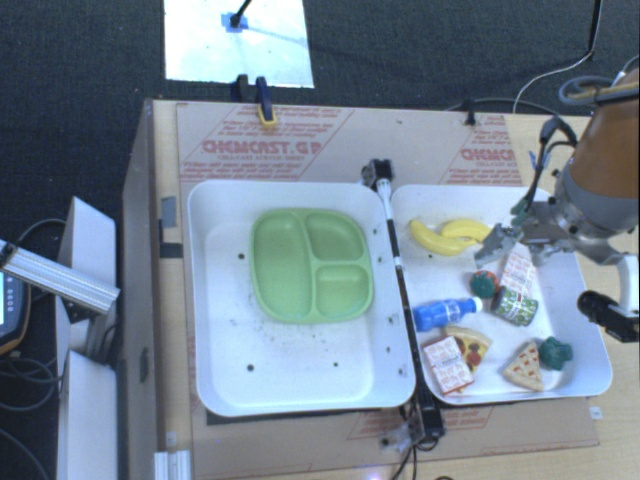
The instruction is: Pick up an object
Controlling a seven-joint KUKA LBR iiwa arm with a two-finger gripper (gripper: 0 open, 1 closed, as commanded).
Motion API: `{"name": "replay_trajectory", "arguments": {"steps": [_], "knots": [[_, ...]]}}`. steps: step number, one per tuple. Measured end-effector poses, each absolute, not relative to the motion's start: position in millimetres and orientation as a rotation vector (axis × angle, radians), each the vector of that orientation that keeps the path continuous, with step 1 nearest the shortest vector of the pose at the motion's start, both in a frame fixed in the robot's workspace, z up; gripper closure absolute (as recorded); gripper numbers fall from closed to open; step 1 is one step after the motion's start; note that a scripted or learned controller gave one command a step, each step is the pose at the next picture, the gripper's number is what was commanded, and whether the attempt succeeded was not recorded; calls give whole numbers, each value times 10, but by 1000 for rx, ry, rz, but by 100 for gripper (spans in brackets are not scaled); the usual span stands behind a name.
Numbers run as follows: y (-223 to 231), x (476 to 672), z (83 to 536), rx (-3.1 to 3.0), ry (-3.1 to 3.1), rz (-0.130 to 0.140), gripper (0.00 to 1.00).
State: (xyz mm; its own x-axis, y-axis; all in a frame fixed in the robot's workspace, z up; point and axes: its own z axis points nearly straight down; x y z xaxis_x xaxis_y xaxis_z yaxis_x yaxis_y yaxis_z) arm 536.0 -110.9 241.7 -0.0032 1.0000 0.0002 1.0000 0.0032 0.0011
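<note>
My gripper point(520, 248) hangs open over the back of the right bin point(592, 366), with nothing between its fingers. A red-and-white carton point(517, 267) lies right below it. A yellow banana point(450, 235) lies just to its left. Nearer the front are a small teal object point(485, 284), a green-labelled can point(514, 307) and a blue bottle point(440, 314) on its side. At the bin's front lie a pizza slice point(471, 343), a red-and-white box point(447, 364), a second wedge point(524, 367) and a teal toy point(555, 351).
The left bin point(220, 368) holds a green divided plate point(310, 266). A dark rail point(395, 258) runs between the two bins. The arm's grey and orange body point(605, 183) overhangs the right bin's right side. A black part point(607, 315) juts in at the right rim.
</note>
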Motion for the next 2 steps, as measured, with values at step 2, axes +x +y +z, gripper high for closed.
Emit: {"name": "replay_trajectory", "arguments": {"steps": [2], "knots": [[-1644,5579,881,2214,2218,6,0]]}}
